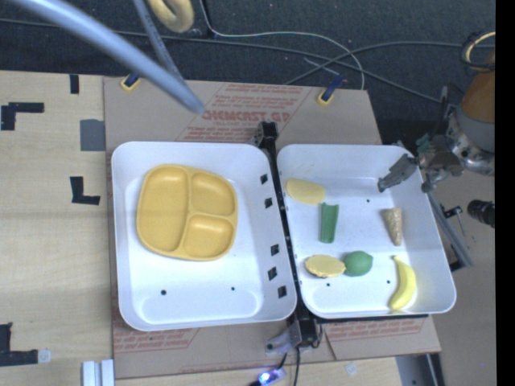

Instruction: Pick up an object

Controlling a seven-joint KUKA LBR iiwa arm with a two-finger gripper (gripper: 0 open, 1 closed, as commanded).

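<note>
Gripper [412,170] is seen spread wide, nothing held, at the right bin's [364,302] far right rim above the cone [393,225]; the rim could be clipped on descent.

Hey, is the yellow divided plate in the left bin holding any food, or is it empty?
Empty. The yellow plate shows all three compartments bare; the food pieces lie in the right bin.

A single fixed camera looks down at a slant from above the tabletop [48,240], near enough that both white bins, the left bin [129,232] and the right bin [362,167], sit side by side mid-frame.
</note>
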